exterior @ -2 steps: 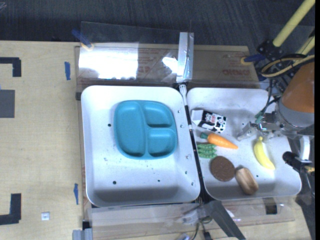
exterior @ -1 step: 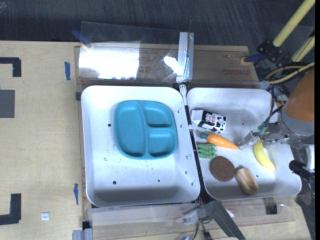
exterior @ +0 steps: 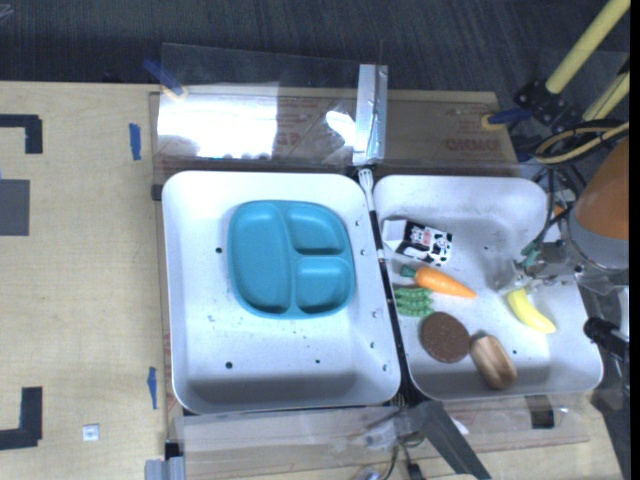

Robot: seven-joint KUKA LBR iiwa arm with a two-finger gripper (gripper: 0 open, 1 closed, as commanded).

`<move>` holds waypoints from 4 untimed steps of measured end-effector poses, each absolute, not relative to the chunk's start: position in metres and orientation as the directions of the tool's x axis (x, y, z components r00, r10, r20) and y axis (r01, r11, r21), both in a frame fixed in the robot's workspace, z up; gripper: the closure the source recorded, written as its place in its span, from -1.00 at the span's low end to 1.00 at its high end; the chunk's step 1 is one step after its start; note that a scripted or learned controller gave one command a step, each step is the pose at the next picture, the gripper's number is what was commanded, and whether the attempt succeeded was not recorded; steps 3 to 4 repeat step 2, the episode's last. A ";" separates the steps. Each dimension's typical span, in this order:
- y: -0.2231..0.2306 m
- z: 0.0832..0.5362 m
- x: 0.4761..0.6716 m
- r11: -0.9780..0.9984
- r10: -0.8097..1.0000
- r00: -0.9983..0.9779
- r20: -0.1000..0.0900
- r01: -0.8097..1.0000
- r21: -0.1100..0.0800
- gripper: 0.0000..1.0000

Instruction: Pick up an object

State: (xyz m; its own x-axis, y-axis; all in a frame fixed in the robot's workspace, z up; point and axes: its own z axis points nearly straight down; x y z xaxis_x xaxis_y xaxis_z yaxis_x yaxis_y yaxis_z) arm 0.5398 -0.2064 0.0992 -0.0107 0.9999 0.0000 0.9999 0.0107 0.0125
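The gripper is hovering at the right white bin's 3 o'clock side. The small yellow plastic banana is lying just beside it at its 6 o'clock, unlifted. Whether the gripper is released or clenched, I cannot tell. Nothing looks picked; grasping and lifting are remaining.

Items, placed relative to the left white bin:
- Blue divided plate: inside it, lying flat, toward the far half.
- Right white bin: touching its right rim.
- Clear plastic sheet: just behind it.
- Wooden bench: beneath it and spreading to its left.
- Blue tape strip: near its far-left corner.
- Yellow pole: well apart, far right, slanted.
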 end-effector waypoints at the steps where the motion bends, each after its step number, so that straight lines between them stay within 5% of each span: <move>1: -0.162 0.087 0.606 0.067 0.998 -0.067 -0.001 0.998 0.005 1.00; 2: -0.122 0.203 0.656 -0.037 0.999 0.037 -0.001 0.999 0.011 1.00; 4: -0.122 0.203 0.656 -0.037 0.999 0.037 -0.001 0.999 0.011 1.00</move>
